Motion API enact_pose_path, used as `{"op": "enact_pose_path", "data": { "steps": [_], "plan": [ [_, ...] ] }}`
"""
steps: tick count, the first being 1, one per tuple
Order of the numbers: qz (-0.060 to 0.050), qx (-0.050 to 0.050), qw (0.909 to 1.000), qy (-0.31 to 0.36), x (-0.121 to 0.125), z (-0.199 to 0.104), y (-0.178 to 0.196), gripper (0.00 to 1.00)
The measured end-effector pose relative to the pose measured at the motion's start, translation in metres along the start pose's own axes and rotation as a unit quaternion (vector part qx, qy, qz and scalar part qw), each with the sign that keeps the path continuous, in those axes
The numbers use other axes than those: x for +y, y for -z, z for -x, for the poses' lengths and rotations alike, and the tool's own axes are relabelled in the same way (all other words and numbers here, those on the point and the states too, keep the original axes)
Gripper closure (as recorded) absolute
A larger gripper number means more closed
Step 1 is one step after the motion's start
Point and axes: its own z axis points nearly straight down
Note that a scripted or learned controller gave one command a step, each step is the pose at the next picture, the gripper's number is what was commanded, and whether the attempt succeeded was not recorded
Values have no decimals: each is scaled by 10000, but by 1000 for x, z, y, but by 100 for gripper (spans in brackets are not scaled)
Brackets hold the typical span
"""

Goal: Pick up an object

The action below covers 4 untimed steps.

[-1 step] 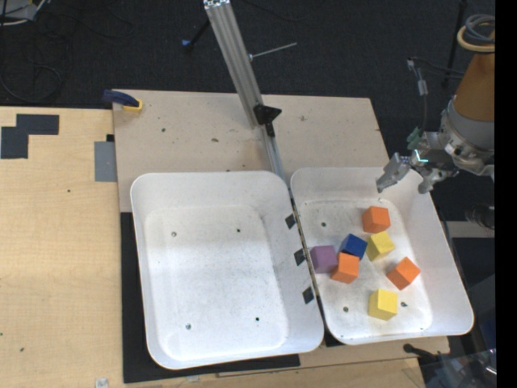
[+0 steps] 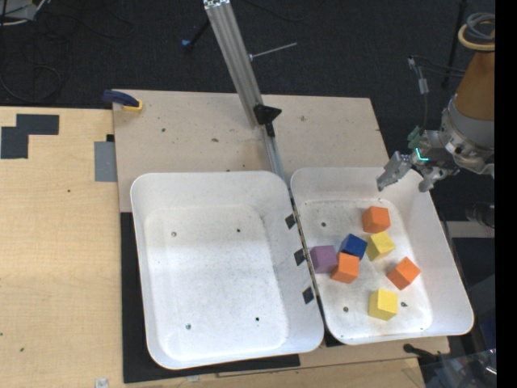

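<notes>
Right bin (image 2: 440, 297): seven small blocks clustered near its middle, comprising three orange blocks (image 2: 376, 218), (image 2: 346, 267), (image 2: 403, 272), two yellow blocks (image 2: 380, 245), (image 2: 384, 304), one blue block (image 2: 353, 246) and one purple block (image 2: 323, 258) nearest the divider. Gripper (image 2: 409, 172): above the bin's far right corner, fingers spread apart, nothing between them, clear of all blocks. Left bin (image 2: 161, 208): white, adjoining the right bin.

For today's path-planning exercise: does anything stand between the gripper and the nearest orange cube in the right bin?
Nothing visible does. The gripper hangs over the right bin's back edge, and bare bin floor separates it from the orange cube.
</notes>
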Motion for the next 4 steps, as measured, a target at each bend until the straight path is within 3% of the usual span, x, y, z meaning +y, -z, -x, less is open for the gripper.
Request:
{"op": "enact_pose_path", "data": {
  "steps": [3, 4],
  "plan": [
    [-32, 7, 10000, -21, -8, 16, -151, 0],
    [-3, 5, 10000, -42, -6, 18, -138, 100]
  ]
}}
